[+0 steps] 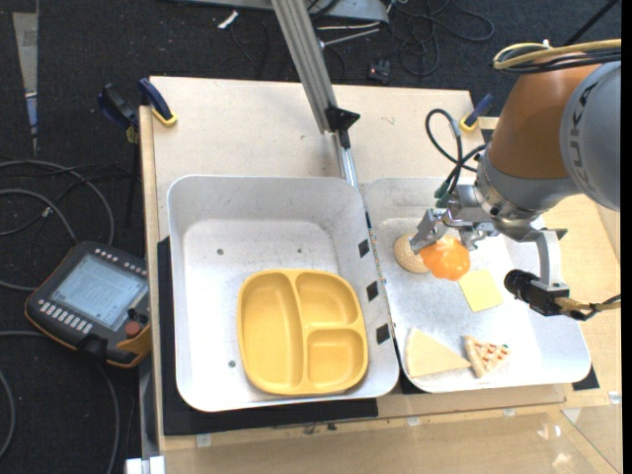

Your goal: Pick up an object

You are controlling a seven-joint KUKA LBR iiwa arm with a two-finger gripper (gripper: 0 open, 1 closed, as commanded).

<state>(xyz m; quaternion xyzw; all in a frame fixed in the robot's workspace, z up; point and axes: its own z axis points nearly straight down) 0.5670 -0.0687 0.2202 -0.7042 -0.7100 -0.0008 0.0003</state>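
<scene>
We see the arm [553, 126] reaching over the right bin [553, 363], its gripper [444, 237] low, and an orange ball [446, 260] sits between the fingers [427, 233], which are closed around it. Using that ball as our landmark: a tan round piece [407, 255] touches it on the left, a yellow square [481, 289] lies just beside it lower right, a pale wedge [433, 354] and a pizza slice [486, 355] lie below. A yellow divided plate [301, 332] rests in the left bin [197, 215], well apart on the desk [237, 126].

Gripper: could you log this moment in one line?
gripper over right bin | orange ball beneath | grasp unclear | yellow tray in left bin
</scene>
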